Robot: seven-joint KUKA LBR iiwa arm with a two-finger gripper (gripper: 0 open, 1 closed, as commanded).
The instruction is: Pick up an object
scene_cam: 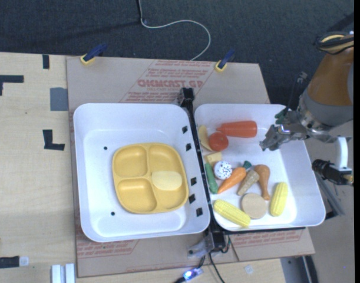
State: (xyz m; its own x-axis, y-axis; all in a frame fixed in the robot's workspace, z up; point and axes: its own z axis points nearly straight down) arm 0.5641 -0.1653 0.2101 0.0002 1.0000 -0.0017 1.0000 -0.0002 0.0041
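The right bin (297,158) holds several toy foods: a red sausage (237,128), a tomato (218,141), a carrot (231,180), a white spotted ball (223,170), a chicken drumstick (263,178), two corn cobs (231,213) (278,198), a beige disc (254,206) and a green pod (211,178). My gripper (273,140) hovers over the right bin's upper right part, to the right of the sausage, with nothing visible between its fingers.
The left bin (91,158) bears a yellow divided plate (149,177) with a pale round piece (168,180) in its lower right compartment. Cardboard lies under both bins. A white cable (180,25) loops at the back. The arm's body (330,93) stands at the right.
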